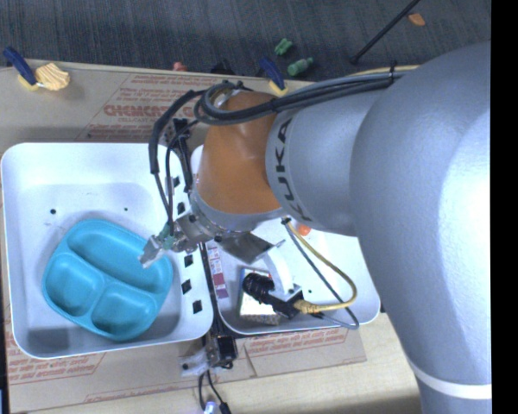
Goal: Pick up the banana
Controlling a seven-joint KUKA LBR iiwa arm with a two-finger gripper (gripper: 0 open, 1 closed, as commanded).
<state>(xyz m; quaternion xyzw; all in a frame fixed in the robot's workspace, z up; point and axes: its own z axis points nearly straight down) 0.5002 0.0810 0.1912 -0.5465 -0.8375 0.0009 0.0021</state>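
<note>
My gripper hangs low over the left bin, at the right rim of a blue divided plate that lies in that bin. The gripper's tip is small and partly lost against the plate, and nothing shows in its grasp. The grey arm with its orange band reaches in from the right and covers most of the right bin. What lies under the arm there is hidden.
The blue plate fills the lower left of the left bin, with bare white floor behind it. A small orange bit peeks out under the arm in the right bin. Clamps and small items lie on the cardboard behind the bins.
</note>
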